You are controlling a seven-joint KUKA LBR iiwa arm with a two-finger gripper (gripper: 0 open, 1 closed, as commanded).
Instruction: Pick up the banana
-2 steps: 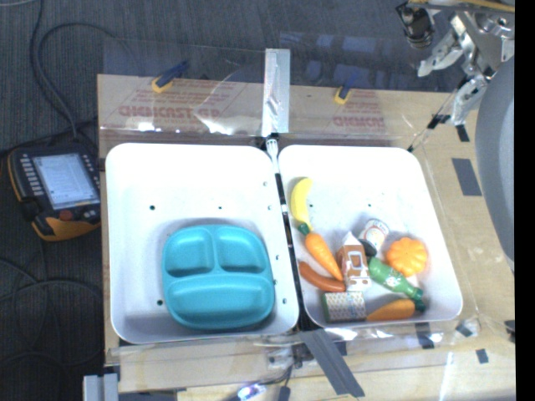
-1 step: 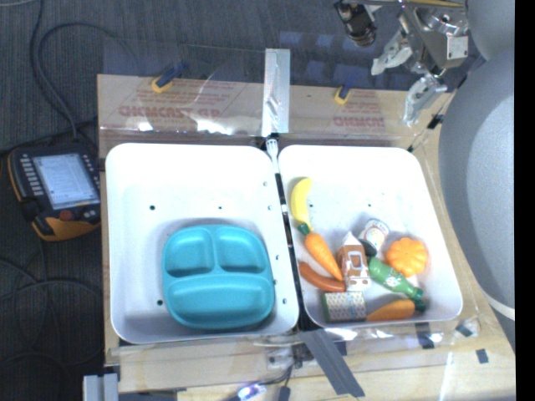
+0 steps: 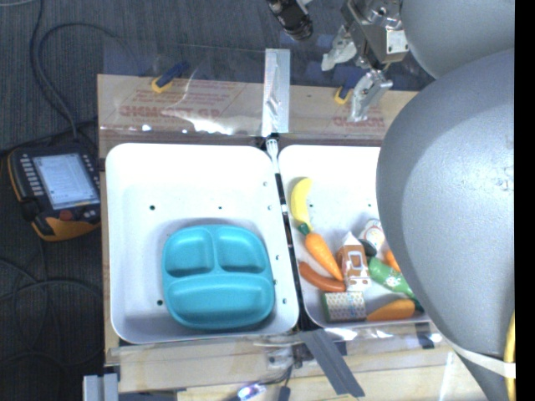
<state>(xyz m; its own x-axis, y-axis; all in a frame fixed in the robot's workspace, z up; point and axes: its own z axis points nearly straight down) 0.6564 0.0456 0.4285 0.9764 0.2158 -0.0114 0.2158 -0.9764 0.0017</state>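
Observation:
The yellow banana (image 3: 299, 199) lies in the right bin (image 3: 334, 167), close to its left wall, with its dark tip pointing toward the carrots. My gripper (image 3: 345, 88) hangs above the bench behind the right bin, well clear of the banana. Its two pale fingers (image 3: 369, 91) stand apart, open, with nothing between them. The large grey arm covers the right part of that bin.
Beside the banana lie two carrots (image 3: 321, 256), a small orange toy block (image 3: 354, 264), a green vegetable (image 3: 389, 274) and a grey grater-like piece (image 3: 344, 306). The left bin (image 3: 134, 182) holds a blue divided plate (image 3: 219, 276). A teach pendant (image 3: 54, 186) sits on the floor at left.

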